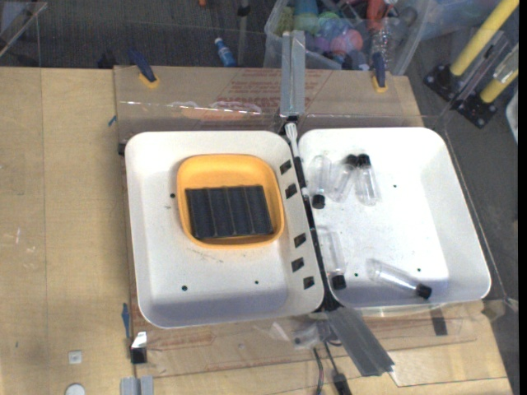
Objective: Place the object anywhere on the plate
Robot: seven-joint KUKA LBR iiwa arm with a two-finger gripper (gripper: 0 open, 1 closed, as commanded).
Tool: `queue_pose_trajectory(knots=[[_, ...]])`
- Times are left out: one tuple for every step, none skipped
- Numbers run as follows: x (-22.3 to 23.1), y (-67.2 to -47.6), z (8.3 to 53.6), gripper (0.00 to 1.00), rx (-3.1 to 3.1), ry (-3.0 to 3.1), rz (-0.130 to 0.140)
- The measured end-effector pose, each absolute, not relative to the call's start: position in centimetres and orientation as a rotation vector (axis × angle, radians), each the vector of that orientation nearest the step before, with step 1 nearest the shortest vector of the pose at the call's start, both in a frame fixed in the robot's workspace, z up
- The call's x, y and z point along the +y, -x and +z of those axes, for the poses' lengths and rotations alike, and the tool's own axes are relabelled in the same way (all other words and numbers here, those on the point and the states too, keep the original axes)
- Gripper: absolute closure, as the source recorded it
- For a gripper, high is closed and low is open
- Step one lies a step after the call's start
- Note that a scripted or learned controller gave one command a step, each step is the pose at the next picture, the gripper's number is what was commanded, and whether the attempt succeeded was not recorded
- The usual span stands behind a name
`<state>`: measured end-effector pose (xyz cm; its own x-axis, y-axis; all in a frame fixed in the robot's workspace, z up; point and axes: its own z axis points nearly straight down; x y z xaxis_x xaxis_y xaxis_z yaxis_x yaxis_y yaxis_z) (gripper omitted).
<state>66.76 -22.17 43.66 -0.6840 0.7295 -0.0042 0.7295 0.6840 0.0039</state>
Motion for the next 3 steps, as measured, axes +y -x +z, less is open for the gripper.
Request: queue_pose_trajectory(knots=[[-22.09, -66.02, 43.74, 1.00, 3.036, -0.791, 0.002], [-22.05, -66.04, 43.74, 1.00, 3.090, -0.543, 0.000], [-22.03, -66.06, 43.73, 1.00, 3.122, -0.310, 0.000]])
